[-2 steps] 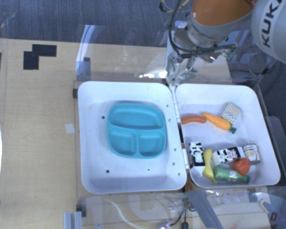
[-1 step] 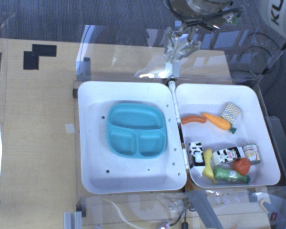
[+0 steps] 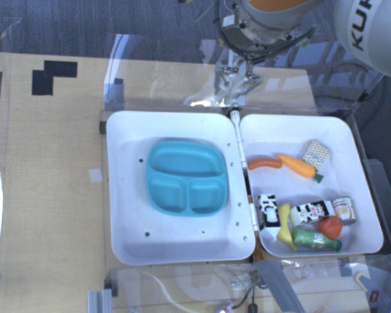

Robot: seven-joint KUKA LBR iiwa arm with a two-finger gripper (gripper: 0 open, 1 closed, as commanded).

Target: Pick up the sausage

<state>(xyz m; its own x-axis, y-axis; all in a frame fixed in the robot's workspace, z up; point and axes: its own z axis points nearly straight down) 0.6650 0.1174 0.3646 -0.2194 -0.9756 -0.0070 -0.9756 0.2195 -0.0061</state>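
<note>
Reddish-orange, the sausage [image 3: 264, 163] lies at about nine o'clock in the right bin [image 3: 352, 145], close to the wall shared with the left bin [image 3: 127, 175], its right end touching the blunt end of a carrot [image 3: 297, 165]. A blue divided plate [image 3: 186, 177] sits mid-left bin. At twelve o'clock, beyond both bins, the gripper [image 3: 235, 89] hangs over the bench; whether it is spread or pressed together cannot be told, and nothing is seen in it. At six o'clock in the right bin crowd a banana [image 3: 284, 225], green bottle [image 3: 316, 240] and tomato [image 3: 330, 227].
</note>
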